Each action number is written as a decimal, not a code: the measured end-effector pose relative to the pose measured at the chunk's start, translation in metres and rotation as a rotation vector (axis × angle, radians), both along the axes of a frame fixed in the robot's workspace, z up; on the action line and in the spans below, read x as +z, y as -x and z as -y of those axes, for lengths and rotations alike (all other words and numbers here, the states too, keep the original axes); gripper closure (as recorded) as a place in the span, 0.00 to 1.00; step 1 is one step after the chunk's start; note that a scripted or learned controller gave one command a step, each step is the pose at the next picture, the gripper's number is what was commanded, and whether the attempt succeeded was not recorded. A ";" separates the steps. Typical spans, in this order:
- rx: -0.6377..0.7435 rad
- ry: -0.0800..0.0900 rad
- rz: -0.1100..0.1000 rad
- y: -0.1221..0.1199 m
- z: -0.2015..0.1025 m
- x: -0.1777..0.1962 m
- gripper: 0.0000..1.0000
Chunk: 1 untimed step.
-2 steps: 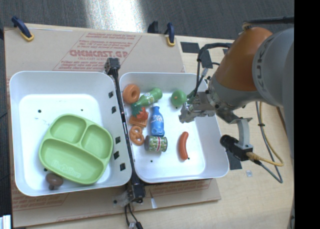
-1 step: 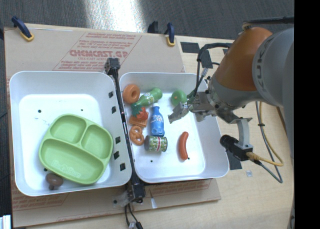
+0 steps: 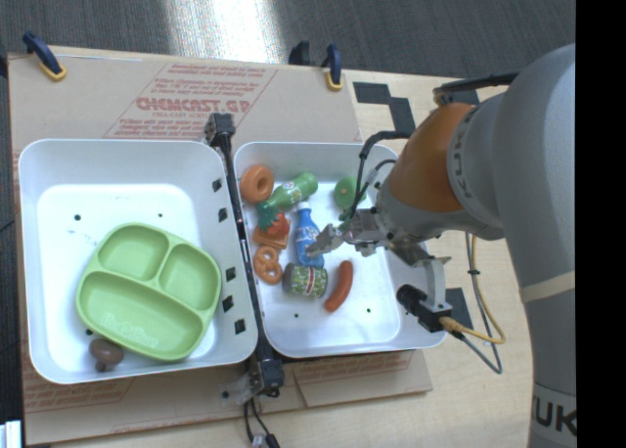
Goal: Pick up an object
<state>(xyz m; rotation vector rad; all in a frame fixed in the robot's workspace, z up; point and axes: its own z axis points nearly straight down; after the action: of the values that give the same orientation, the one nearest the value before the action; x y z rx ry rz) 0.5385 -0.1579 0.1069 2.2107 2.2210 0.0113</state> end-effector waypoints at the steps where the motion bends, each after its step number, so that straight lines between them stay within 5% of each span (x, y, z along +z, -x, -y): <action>1: 0.003 0.000 0.000 0.000 0.000 0.010 1.00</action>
<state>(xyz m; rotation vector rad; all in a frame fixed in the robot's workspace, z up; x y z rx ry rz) 0.5389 -0.1578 0.1174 2.2080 2.2246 0.0113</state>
